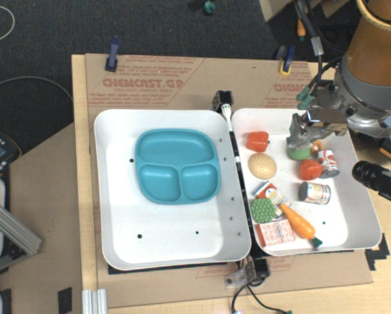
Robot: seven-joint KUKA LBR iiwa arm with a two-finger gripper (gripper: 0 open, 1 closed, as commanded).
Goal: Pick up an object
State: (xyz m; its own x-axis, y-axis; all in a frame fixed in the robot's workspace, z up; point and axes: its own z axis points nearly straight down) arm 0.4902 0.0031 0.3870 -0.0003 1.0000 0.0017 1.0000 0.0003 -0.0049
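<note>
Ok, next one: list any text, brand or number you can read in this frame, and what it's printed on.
"CHEMCAST G P": red print on the brown board behind the left bin, readable.
A second red print on the same board behind the right bin: partly covered, too blurred to read.
Label on the small can: too small to read.
Red and white packet: print too small to read.
</note>
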